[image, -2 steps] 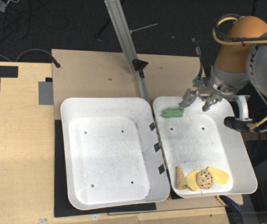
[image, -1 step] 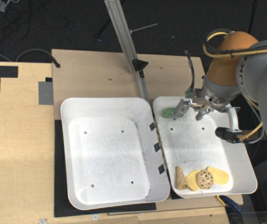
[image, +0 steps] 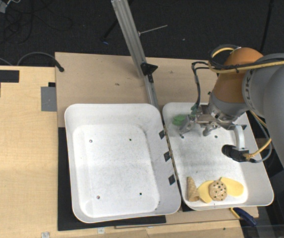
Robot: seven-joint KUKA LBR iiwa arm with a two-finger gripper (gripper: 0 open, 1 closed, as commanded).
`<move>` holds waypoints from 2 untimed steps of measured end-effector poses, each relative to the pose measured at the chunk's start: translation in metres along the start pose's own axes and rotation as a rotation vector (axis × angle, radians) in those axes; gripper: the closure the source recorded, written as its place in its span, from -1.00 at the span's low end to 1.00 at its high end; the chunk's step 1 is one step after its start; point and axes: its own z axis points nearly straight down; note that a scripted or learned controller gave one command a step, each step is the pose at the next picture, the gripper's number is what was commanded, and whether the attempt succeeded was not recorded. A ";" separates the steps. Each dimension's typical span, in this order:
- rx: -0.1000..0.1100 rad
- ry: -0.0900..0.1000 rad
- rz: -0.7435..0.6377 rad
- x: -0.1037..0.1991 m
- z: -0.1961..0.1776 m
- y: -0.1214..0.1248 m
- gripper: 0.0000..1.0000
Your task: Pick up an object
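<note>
**Arm over right bin, near green object**

Green object [image: 180, 118]: small, lies in the far-left corner of the right bin [image: 208, 155], close to that bin's left wall. Shape not resolvable; partly blurred.

Gripper [image: 190, 127]: sits low over the far part of the right bin, just to the right of the green object. Metallic parts point left toward it. Whether the fingers touch the green object, or stand wide or narrow, cannot be told from this angle; nothing is visibly held between them.

Arm [image: 241, 83]: grey, orange band above the wrist, enters from the right. Cables loop around the wrist; a black fitting hangs over the bin's right side.

Other contents, right bin, near edge: a tan cone-shaped piece [image: 193, 189], a round cookie-like object with dark spots [image: 217, 190], and a yellow flat piece [image: 232, 187] beneath and beside the cookie. The three lie clustered, touching or nearly so, well apart from the green object.

Left bin [image: 114, 160]: white, shallow, a few dark dots on its floor. The two bins touch along a shared edge carrying black clips.

Surface [image: 97, 78]: light wood. A slanted metal rail [image: 134, 46] rises behind the bins.
</note>
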 end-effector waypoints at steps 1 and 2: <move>-0.003 0.000 0.006 -0.002 -0.013 0.001 1.00; -0.011 -0.001 -0.002 0.002 -0.063 0.010 1.00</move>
